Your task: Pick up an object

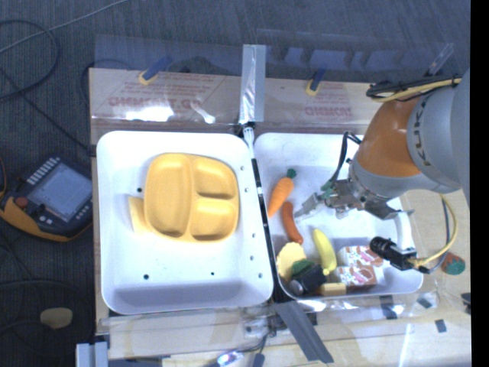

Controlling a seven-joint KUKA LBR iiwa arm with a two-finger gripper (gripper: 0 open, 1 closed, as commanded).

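My gripper hangs over the middle of the right bin, under the arm's orange band. It sits just right of an orange carrot and a red-orange sausage. Nothing shows held in it. Below it, along the bin's near side, lie a yellow banana, a round yellow piece, a dark green and black item and a small red-and-white carton. The arm hides part of the bin's right half.
The left bin holds a yellow divided plate with a pale yellow piece sticking out beneath it. A black connector and yellow cable hang at the right bin's near right corner. A handheld pendant lies on the floor at left.
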